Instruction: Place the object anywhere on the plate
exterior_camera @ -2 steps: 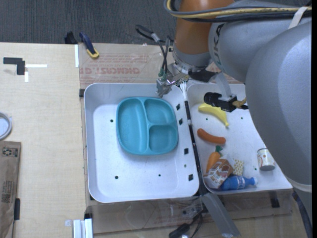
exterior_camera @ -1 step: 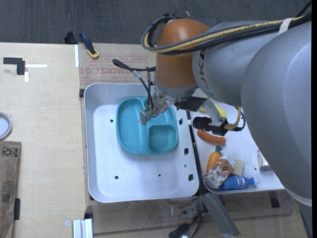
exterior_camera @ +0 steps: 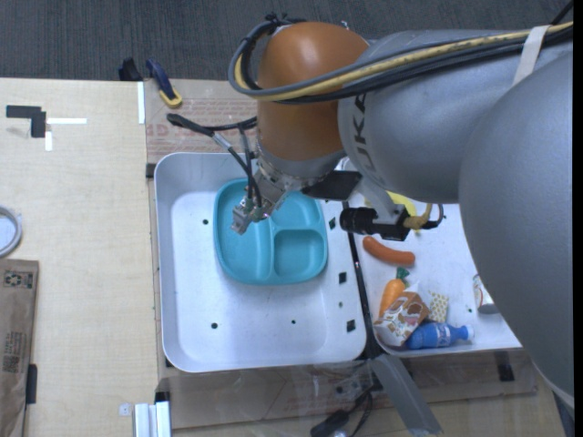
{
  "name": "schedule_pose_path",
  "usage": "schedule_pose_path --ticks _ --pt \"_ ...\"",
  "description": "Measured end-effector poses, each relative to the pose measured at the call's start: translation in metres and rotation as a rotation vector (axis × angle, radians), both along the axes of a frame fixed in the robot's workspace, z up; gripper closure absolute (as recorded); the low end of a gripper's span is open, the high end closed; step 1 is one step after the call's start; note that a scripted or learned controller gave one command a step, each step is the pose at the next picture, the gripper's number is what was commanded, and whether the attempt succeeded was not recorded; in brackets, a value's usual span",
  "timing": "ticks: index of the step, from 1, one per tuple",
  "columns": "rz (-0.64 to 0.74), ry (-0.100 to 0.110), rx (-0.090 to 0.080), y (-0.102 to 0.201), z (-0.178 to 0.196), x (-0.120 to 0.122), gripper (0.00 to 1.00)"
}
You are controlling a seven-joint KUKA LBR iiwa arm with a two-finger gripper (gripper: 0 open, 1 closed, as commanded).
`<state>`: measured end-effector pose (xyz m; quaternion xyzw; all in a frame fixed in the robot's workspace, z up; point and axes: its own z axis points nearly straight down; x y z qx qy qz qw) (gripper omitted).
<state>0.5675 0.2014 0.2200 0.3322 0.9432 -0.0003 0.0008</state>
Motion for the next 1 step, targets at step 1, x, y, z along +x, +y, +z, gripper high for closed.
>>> schedule_pose_path --ticks 1 --pt "0.330 0.001 0.000 0.0232 0.0159 -0.0342 1.00"
